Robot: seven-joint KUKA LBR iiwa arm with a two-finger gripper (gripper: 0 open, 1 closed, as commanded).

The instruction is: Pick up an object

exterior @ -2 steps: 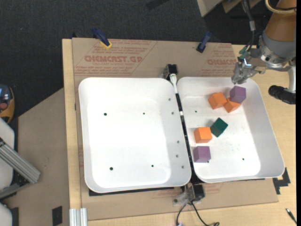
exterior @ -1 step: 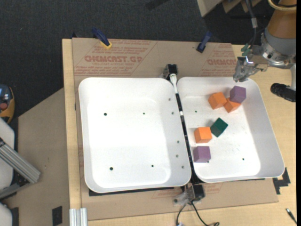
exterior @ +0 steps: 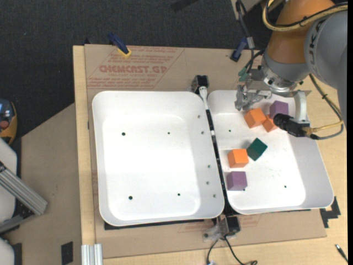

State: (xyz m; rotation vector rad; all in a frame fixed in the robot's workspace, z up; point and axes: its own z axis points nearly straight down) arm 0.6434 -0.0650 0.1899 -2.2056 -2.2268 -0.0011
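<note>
Orange is the colour to watch: your hand (exterior: pixel 246 99) hangs at the back of the right bin (exterior: pixel 309 186), and the nearest orange cube (exterior: pixel 255 117) lies just in front of it and a shade toward the arm's side, very close, though you cannot tell from this slant whether metal touches it. Whether the hand is spread or pressed together is hidden too; nothing shows pinched in it. That cube sits skewed to the bin walls, with a smaller orange piece (exterior: pixel 268 125) touching its far side and a purple cube (exterior: pixel 278 108) just beyond, partly behind the wrist. So, as a judgement, the coming move is a short shift forward and down, and the crowding on that side could spoil the closing. Well apart toward the front lie a second orange block (exterior: pixel 238 158) touching a dark green block (exterior: pixel 256 149), and a lone purple block (exterior: pixel 236 180) near the divider. All look like matte, hard-edged little cubes, likely foam or wood. Both bins are smooth white plastic; the left bin (exterior: pixel 110 148) rests alongside on the cardboard-covered worktop (exterior: pixel 138 65).
</note>
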